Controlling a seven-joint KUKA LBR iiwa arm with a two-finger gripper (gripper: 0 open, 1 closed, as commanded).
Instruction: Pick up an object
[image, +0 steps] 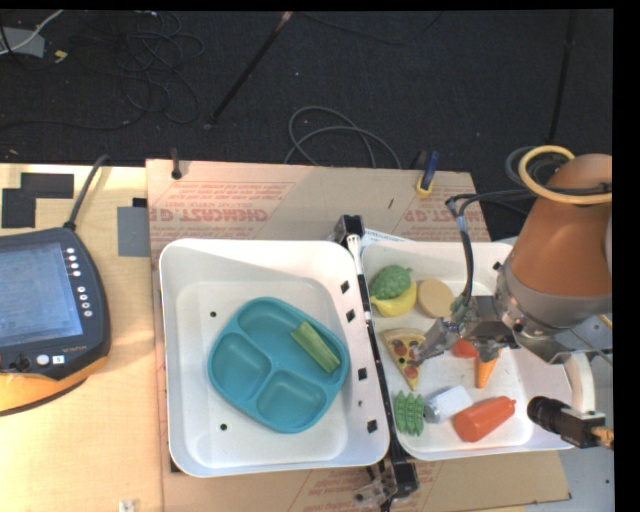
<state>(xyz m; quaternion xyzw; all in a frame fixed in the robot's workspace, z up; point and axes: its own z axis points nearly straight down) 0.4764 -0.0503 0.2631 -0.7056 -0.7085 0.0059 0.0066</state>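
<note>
Gripper (466, 341) low in right bin (520, 442), fingers apparently spread around a small red piece (465, 349); grip uncertain, view cluttered. Carrot (484, 371) just beside. Teal tray (275, 365) in left bin (190, 300).

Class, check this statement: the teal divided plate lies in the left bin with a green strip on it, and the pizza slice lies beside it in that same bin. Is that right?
Not quite. The teal divided plate does lie in the left bin with the green strip on it, but the pizza slice lies in the right bin, as the camera view shows.
</note>
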